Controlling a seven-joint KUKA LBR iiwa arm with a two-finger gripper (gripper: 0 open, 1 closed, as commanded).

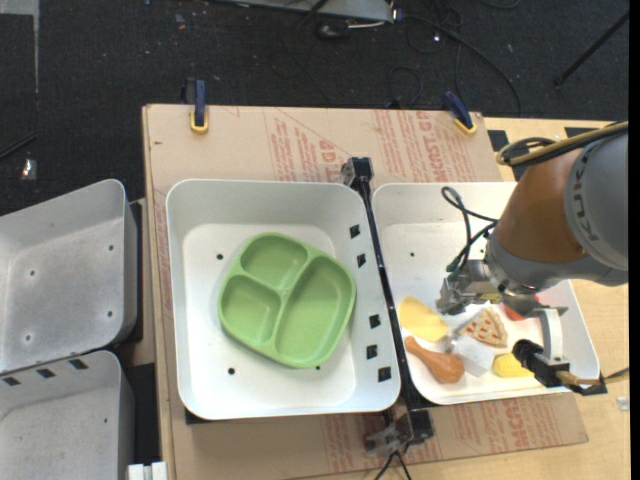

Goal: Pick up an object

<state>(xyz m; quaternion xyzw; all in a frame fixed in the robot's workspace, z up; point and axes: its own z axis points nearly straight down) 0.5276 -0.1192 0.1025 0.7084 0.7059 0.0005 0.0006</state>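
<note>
Arm (560,218) comes in from the right, orange band up top, grey wrist angled down-left into the right bin (420,208). Hand (462,303) sits low over the toy food heap, at the bin's front half. Can't tell hand's state from this angle. Beneath and beside it: yellow piece (420,318) just left, pizza slice (486,328) just right, drumstick (436,360) nearer the front, small yellow block (508,366) by the front-right corner. Nothing visibly lifted off the bin floor. Left bin (190,208) holds a green divided plate (288,298), lying flat, centred. Both bins rest on the cardboard-topped worktop (270,138).
</note>
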